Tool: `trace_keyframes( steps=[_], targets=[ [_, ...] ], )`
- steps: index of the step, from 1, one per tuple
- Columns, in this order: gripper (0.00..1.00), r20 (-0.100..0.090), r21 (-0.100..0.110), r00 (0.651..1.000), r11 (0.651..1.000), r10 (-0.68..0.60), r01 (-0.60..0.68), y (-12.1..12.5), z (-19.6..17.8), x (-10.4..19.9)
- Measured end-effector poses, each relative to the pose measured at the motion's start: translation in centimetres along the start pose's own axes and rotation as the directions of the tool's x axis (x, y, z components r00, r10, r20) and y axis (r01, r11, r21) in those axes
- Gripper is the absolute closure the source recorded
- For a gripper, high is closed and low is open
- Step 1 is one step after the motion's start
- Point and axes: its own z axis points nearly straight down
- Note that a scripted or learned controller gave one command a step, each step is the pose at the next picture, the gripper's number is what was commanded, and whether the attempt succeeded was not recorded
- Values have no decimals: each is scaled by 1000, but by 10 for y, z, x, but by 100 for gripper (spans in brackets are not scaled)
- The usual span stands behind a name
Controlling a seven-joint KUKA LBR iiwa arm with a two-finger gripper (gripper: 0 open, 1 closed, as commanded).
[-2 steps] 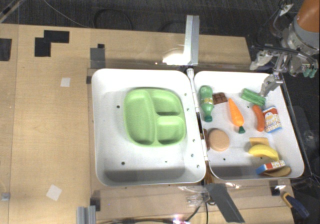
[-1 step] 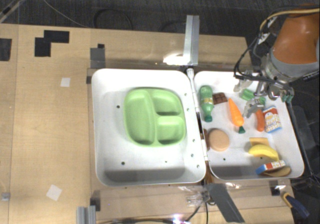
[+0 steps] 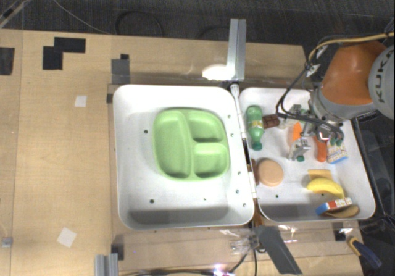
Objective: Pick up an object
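Hanging over the right white bin [image 3: 364,197], the grey two-finger gripper [image 3: 300,147] was beside a green plastic bottle [image 3: 253,126]. Whether it gripped anything, I cannot tell. A green divided tray [image 3: 190,143] sat left of the bottle.

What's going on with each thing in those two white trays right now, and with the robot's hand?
Green divided plate: flat, in left bin.
Green bottle: lying on its side, right bin.
Round tan disc: lying flat.
Banana: lying near front.
Hand: low over right bin, nothing visibly held.
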Motion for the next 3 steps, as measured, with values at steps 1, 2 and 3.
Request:
trace_keyframes(
  steps=[1,2,3],
  targets=[
    [0,-3,-2,999,999,-33,33,35,1,5],
    [100,13,1,999,999,-39,39,36,-15,0],
    [100,0,2,982,982,-188,188,-30,-118,-60]
  ],
)
